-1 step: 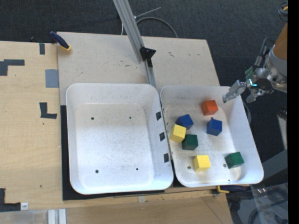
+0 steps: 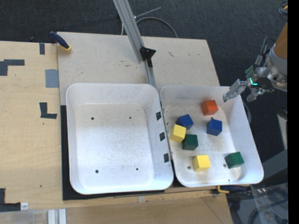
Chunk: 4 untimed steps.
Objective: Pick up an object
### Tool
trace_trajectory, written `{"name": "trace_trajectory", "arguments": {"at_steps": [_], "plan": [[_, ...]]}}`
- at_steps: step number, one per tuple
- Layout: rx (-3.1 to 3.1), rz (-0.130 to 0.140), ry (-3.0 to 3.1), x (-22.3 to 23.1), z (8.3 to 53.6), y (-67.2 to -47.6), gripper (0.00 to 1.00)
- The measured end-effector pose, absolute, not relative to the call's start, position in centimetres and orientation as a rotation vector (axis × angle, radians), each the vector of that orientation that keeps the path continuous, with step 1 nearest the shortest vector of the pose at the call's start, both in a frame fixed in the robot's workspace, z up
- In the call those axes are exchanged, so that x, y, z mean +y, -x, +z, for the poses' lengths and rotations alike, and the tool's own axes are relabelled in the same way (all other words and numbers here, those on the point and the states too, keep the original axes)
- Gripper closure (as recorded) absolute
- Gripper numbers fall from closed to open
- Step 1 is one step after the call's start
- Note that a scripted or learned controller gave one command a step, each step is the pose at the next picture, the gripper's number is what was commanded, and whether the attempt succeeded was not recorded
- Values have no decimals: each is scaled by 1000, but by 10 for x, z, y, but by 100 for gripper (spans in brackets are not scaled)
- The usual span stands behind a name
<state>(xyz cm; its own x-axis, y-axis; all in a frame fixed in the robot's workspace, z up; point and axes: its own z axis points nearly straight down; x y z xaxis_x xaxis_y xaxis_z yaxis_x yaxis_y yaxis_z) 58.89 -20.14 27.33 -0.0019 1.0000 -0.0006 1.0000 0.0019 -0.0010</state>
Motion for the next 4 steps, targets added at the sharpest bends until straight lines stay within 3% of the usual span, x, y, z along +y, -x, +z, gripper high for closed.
{"name": "trace_trajectory", "arguments": {"at_steps": [3,4], "plan": [[-2219,7,2215,-195,104,-587,0],[-2222,2,2217,-195,118,-589,100]]}}
